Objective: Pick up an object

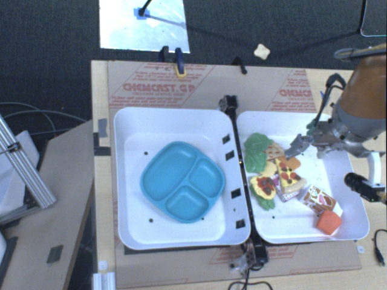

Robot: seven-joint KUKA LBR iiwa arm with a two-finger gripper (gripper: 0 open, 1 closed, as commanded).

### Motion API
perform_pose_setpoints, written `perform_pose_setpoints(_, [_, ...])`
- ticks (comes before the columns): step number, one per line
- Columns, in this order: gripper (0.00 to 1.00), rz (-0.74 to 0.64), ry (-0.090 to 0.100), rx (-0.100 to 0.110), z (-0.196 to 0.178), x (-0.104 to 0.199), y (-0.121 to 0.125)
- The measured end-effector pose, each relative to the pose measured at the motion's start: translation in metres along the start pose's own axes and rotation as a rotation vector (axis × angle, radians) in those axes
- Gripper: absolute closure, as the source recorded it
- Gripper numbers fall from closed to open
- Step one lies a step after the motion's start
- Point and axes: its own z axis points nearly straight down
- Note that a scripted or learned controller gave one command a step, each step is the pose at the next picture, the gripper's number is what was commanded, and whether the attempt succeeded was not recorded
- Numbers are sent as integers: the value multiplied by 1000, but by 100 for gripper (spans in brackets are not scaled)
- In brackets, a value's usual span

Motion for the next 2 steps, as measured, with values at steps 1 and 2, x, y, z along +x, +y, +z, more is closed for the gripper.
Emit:
perform_pose_setpoints(1, [0, 3, 1, 3, 126, 10, -13])
perform_pose_setpoints(2, [100, 2, 0, -2, 110, 9, -11])
